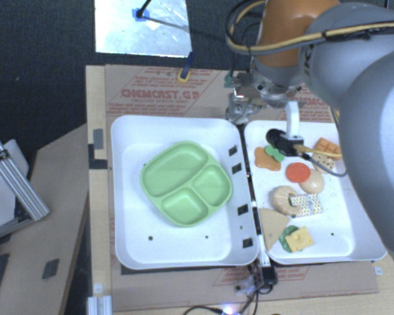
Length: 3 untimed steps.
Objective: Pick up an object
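My gripper (239, 112) hangs over the far end of the ridge between the two white bins, above their back rims and holding nothing that I can see. The right bin (338, 241) holds several toy foods: an orange flat piece (266, 161) with a small green bit (274, 153) on it, a red disc (299, 172), a waffle (328, 147), a pale bun (312, 184), a beige ring (284, 199) under a patterned packet (307, 205), a tan wedge (272, 224) and a yellow cheese block (301, 239) on a green leaf (288, 235).
In the left bin (128, 241) a green divided plate (186, 183) lies near the middle. The arm's large grey link covers the right bin's far right side. A shiny sheet (144, 18) lies behind the bench.
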Each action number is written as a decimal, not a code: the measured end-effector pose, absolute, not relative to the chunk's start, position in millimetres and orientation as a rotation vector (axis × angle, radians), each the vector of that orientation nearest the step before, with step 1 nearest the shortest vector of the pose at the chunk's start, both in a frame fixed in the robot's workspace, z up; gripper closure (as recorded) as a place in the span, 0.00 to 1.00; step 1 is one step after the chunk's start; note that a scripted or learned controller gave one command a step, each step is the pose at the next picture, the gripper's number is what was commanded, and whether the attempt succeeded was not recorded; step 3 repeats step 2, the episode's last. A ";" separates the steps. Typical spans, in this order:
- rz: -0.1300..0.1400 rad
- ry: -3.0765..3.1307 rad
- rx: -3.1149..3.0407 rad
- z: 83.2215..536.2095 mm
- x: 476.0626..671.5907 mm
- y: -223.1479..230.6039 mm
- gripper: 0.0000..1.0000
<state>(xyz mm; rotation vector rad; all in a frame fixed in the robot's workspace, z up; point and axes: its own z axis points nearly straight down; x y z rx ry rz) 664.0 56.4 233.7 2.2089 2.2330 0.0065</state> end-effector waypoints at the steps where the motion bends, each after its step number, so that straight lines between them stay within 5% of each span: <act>1: 0.004 2.228 2.212 234.5 663.3 76.1 1.00; 3: -0.001 2.222 2.220 214.0 663.3 70.0 1.00</act>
